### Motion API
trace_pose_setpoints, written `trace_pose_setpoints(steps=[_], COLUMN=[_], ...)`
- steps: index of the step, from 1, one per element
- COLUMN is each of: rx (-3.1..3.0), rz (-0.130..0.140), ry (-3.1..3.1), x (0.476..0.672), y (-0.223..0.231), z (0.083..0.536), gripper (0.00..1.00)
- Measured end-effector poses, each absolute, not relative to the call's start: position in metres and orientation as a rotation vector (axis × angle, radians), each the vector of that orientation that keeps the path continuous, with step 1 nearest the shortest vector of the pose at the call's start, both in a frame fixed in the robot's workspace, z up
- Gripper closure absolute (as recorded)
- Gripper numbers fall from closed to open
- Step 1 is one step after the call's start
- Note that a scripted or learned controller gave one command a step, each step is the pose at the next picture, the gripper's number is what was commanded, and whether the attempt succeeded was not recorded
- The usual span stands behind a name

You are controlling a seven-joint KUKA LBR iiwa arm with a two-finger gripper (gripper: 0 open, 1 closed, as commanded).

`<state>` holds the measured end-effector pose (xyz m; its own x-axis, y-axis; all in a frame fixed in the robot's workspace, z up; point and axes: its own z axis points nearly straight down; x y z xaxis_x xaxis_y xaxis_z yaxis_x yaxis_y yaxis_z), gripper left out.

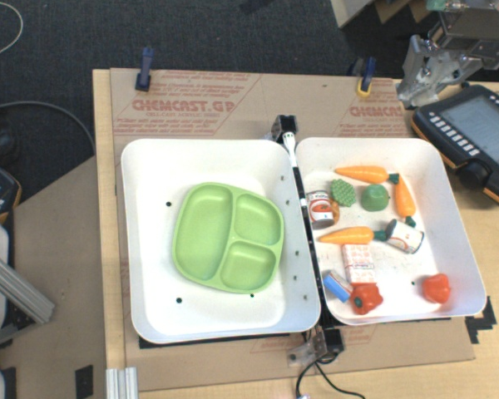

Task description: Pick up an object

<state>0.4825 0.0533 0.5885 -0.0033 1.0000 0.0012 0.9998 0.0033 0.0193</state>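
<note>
Right now I'm reading the scene from the biggest pieces down. On the left sits the left bin [141, 223], carrying a green divided plate [227, 238]; on the right is the right bin [449, 214], which holds all the small pickable items. My gripper [428, 61] hangs at the far right, above the bench and beyond that bin's far edge, beside a black pendant [470, 127]; I cannot tell from this angle how it is set. So everything worth picking lies nearer and a little left of it. Closest to it, I judge, is the far carrot [362, 174], lying with its long axis running left to right, and the second carrot [404, 196] beside it runs far to near. Between them sit a green round piece [374, 197] and a small textured green piece [343, 192]. Further toward me lie a third carrot [346, 236], again left to right, a small can [322, 209], a white box [359, 263] and a red tomato [436, 288]. I'd go for the far carrot, closing across its short width.
</note>
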Motion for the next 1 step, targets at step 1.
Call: trace_pose_setpoints(steps=[1], rx=[2.207], rz=[0.027], ry=[2.214], x=[0.483], y=[0.0536], z=[0.5991], gripper=[1.0])
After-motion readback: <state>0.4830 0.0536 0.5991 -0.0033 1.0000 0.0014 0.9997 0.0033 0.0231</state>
